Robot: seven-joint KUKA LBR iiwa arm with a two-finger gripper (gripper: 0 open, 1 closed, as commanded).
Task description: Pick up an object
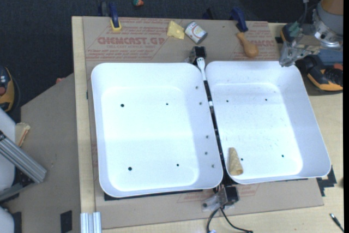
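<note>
A small tan, cone-shaped object (234,161) lies in the right bin (272,117), near its front left corner. My gripper (288,58) hangs at the far right corner of that bin, just over its back rim, well away from the tan object. Nothing shows between its fingertips.
The left bin (147,123) sits beside the right one. Behind the bins, on the cardboard, lie a yellow wedge (175,30), a small white box (196,32) and a wooden-handled tool (247,45). Blue clamps (114,16) hold the board's back edge.
</note>
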